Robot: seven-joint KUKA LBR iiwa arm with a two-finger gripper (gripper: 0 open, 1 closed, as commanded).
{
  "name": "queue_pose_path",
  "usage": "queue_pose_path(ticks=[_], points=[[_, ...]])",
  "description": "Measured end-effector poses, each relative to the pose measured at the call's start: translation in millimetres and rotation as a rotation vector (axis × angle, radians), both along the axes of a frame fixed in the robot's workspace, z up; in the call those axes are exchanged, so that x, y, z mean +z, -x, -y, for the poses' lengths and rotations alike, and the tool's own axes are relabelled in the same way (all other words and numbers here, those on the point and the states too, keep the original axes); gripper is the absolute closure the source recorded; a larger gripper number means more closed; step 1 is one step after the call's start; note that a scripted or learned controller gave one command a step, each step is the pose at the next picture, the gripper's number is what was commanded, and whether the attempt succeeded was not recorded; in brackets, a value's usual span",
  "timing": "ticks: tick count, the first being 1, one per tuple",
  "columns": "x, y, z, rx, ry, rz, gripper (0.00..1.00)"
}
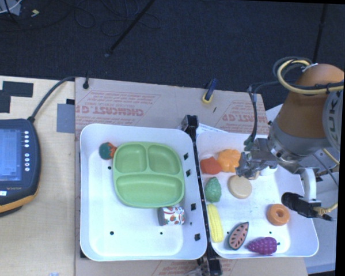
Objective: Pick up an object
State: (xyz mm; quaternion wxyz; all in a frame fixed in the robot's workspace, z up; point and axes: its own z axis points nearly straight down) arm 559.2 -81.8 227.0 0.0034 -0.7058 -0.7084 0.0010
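The approach step appears to be in hand: the dark claw (250, 166) at the end of the grey arm with the orange band (305, 107) is lowered into the right shallow white bin (305, 242), and nothing can be seen lifted between its fingers. How far the claw is opened cannot be told, since its tips are lost in a dark mass from this slanted view. Taking the round beige biscuit-like disc (240, 186) as the landmark, the claw is seen just above and beside it, close enough that contact cannot be ruled out. This disc is judged the likeliest target. A short descent centred on the disc, a closing, then a straight lift would be called for next. Around the disc, an orange pepper-like toy (229, 159) and a red tomato-like toy (210, 165) are found up-left, a green rounded vegetable toy (213, 189) just left, a yellow corn cob toy (215, 221) down-left, a watermelon slice toy (238, 235) and a purple grape bunch toy (262, 245) below, and an orange ring doughnut toy (278, 214) down-right. Well left of the disc, the left shallow white bin (98, 240) is occupied by a green divided plastic plate (148, 175), a small red-and-green ball-like toy (106, 151) and a small patterned can (171, 215).
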Motion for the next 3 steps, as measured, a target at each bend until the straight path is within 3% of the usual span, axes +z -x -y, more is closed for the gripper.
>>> queue_pose_path(ticks=[2, 3], points=[[9, 42, -91, 0.0, 0.001, 0.0, 1.0], [-7, 56, -141, 0.0, 0.001, -0.001, 1.0]])
